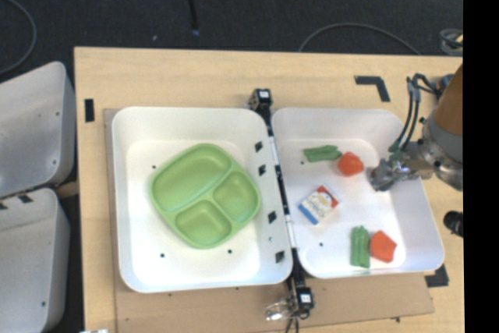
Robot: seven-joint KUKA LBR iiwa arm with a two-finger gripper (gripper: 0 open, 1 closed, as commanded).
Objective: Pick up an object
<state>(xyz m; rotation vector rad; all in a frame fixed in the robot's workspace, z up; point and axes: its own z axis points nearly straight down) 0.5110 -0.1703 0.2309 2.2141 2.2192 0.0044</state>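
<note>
Right now your hand (383, 176) hovers in the right bin (413, 242), grip state impossible to tell, with the orange ball (351, 164) just at its nine o'clock: it looks light, smooth and likely to roll, so pinch it across its widest part.

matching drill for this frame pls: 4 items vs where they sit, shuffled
1 plate
2 gripper
3 small box
4 orange block with green piece

A middle of right bin
B left bin
C near front edge of right bin
D over right bin's right side, beside orange ball

Pairs: 1-B, 2-D, 3-A, 4-C
</note>
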